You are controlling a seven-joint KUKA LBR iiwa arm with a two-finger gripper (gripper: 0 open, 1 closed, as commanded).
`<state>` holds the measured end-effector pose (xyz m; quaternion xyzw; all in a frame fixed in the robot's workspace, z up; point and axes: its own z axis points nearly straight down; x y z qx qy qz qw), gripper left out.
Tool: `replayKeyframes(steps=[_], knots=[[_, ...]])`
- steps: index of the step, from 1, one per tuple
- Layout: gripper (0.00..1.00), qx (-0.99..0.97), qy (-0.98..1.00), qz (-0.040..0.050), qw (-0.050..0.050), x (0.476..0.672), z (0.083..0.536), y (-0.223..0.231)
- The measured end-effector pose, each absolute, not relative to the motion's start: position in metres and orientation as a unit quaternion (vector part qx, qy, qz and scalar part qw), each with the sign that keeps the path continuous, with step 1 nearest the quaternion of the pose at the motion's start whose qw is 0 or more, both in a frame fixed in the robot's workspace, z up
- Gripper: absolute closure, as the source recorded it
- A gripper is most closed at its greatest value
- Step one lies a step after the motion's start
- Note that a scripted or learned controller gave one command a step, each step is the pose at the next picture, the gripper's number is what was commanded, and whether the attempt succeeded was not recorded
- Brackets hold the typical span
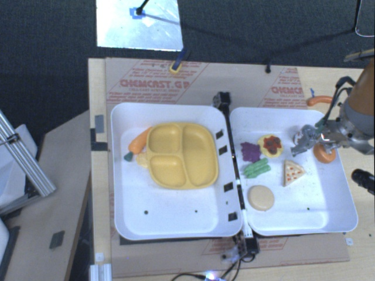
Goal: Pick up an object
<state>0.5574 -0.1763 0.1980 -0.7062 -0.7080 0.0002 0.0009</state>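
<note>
End effector [304,138] hovers over right bin [337,218], finger state unclear (cannot tell). Nothing lifted; pizza slice [293,172] just below-left, grasp remains.

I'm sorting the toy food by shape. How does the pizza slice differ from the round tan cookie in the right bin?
The pizza slice is triangular, with red spots on a pale top; the cookie is a plain tan disc. The slice lies further right and higher in the view; the cookie sits nearer the bins' divider. Both lie flat in the right bin, apart from each other.
</note>
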Motion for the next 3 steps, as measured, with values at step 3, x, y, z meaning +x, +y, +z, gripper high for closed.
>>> replayKeyframes(steps=[3], knots=[[0.00,-0.707,-0.707,-0.0025,-0.010,0.558,0.092,-0.182]])
